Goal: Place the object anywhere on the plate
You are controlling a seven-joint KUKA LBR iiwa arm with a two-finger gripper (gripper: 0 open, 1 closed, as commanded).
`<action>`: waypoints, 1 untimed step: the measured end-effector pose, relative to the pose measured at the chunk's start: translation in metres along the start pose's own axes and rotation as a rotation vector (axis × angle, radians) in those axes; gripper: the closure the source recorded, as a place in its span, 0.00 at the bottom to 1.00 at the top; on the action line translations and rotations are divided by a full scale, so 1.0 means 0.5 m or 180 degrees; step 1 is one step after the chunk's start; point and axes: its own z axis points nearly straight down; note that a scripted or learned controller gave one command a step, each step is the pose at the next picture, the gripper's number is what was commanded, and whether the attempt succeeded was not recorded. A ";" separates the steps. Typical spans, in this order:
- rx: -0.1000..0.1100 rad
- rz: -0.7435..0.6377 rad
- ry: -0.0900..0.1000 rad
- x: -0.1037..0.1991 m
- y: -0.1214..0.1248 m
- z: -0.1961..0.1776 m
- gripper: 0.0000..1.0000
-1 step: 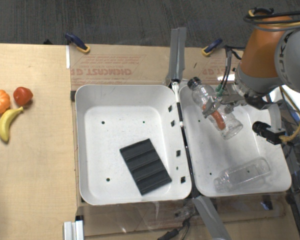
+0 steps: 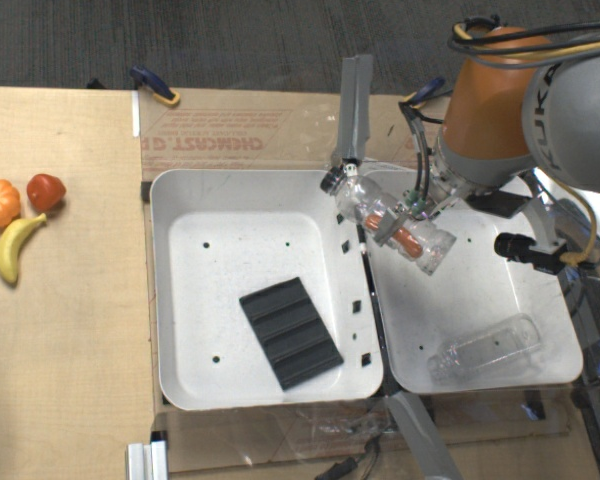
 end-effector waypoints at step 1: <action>0.0006 -0.0672 0.0002 0.165 0.075 0.002 1.00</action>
